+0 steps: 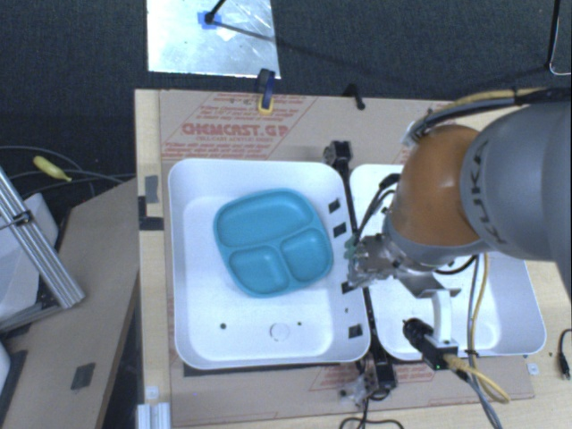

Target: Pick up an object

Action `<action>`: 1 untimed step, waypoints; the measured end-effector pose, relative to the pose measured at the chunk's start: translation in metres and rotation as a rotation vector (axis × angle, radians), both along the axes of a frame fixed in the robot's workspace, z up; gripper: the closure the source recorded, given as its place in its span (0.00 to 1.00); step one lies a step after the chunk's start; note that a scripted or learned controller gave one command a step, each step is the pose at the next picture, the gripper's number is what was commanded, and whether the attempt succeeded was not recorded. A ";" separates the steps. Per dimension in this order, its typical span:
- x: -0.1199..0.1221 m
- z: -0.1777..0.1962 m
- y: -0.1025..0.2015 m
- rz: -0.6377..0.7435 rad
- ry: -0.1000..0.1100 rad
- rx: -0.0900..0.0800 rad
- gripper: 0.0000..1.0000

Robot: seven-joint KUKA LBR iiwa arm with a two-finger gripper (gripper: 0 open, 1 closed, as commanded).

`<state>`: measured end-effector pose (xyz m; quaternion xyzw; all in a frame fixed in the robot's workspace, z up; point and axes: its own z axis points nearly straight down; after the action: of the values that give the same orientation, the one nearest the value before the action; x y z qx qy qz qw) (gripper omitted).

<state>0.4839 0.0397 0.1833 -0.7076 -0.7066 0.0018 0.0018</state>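
Dark carpet all round, with a brown paper-covered bench (241,123) set on it and two shallow white bins side by side on top. Largest in view: the grey arm (527,181) with its orange band, reaching in from three o'clock and hanging over the right bin (527,329), close to the divide between the bins. Wrist pointed down near the inner wall of that bin, probably because the program is working at the shared edge or crossing toward the other side. Gripper (362,262) tucked under the wrist at the seam; open or shut, cannot tell from this slant.

Next in size: the left bin (192,329), white, shallow, at nine o'clock from the wrist. Inside it, toward twelve o'clock of its floor, a blue divided plate (268,239), lying flat, slightly turned, well within the walls. Likeliest thing to pick, being the one object plainly on offer. Not held; lying just beside the gripper at its nine o'clock, with the bin walls between.

Smaller: a shiny foil sheet (214,25) on the carpet at twelve o'clock, and black clips (338,153) along the seam, seemingly pinning the bins in place.
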 end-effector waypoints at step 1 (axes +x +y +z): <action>0.004 0.058 0.049 0.010 -0.011 0.004 1.00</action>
<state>0.4875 0.0890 0.2410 -0.7039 -0.7102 -0.0035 -0.0010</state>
